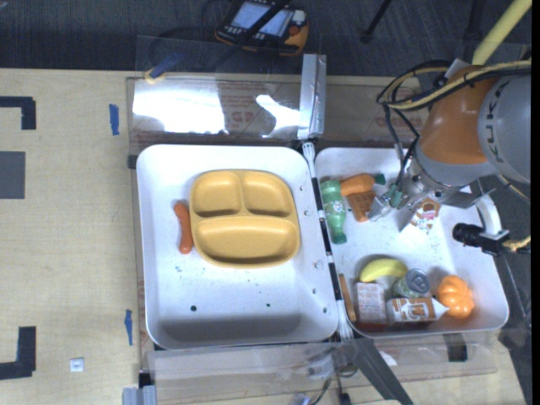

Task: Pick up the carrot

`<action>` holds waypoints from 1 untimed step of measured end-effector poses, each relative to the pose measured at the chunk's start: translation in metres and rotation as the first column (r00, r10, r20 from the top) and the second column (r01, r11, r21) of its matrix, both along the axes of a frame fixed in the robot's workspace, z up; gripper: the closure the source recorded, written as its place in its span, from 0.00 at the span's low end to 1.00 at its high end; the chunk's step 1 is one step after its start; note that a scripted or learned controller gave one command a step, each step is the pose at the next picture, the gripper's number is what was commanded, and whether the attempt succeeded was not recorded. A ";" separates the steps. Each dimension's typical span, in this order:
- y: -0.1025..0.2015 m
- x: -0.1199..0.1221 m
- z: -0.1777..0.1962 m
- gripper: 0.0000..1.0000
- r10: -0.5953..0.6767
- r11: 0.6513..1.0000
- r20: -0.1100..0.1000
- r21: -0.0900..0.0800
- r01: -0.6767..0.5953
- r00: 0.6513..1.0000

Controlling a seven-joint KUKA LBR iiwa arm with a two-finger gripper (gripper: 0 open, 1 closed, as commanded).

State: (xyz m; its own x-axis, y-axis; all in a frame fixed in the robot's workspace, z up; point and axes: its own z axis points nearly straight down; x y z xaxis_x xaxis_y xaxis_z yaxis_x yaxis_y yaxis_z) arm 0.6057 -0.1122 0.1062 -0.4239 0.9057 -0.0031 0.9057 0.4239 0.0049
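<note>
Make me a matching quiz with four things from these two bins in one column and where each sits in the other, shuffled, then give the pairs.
Things:
1. plate
2. hot dog
3. bottle
4. banana

Places:
A. right bin, along its left wall
B. middle of the left bin
C. right bin, toward the front, above the small box
D. left bin, just left of the plate

Pairs: 1-B, 2-D, 3-A, 4-C
</note>
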 end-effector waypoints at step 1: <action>0.065 -0.041 0.078 1.00 -0.358 0.934 -0.004 0.001 0.358 0.934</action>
